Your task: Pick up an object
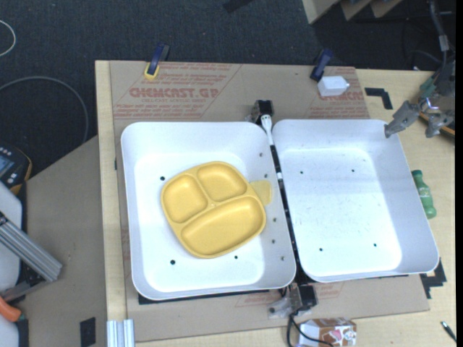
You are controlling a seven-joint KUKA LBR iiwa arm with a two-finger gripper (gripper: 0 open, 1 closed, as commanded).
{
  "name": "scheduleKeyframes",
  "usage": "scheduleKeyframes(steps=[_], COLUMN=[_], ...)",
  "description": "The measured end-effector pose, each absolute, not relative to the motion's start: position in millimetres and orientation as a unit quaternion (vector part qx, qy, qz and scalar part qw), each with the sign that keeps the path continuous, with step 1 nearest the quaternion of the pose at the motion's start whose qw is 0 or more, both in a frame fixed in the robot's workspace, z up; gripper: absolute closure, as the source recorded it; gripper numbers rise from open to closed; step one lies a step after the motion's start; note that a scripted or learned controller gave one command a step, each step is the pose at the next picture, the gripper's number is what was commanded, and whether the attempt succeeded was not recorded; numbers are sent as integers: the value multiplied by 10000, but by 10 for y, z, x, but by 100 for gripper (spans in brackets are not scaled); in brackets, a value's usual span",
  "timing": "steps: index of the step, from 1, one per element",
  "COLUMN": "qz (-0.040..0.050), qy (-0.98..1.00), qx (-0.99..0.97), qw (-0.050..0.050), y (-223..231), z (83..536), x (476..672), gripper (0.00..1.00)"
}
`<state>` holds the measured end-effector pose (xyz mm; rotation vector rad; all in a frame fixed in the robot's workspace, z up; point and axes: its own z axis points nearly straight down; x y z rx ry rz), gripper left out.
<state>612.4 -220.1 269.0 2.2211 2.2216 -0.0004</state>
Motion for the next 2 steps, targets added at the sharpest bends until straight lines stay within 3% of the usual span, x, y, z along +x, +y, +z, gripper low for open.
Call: scheduleKeyframes(steps=[1,2], qz=[16,24], qy=[7088,7082], qx=[7054,7060], qw=[23,30], y=[-1637,-1338], z=[3634,4279], x=[5700,5104], gripper=[0,0])
